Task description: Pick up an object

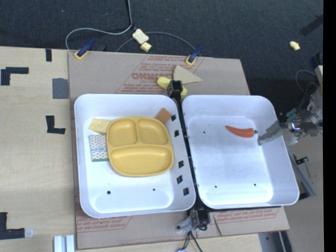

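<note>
An orange sausage (240,132) lies in the right bin (236,193), toward its far right side. The gripper (266,135) reaches over that bin's right rim, its tip just beside the sausage's right end, nothing held.

The left bin (131,198) holds a yellow tray (139,146).

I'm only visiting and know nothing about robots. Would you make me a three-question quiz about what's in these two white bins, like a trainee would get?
1. True or false: the yellow divided plate lies in the right bin.
2. Which thing lies in the right bin, near its far right corner?
A. a blue sponge
B. an orange carrot-shaped object
C. a yellow divided plate
3. Fill in: the tool is at the right bin's ______ edge, close to the orange object.

Key
1. False. The plate lies in the left bin, with a small patterned packet beside it.
2. B
3. right
</note>
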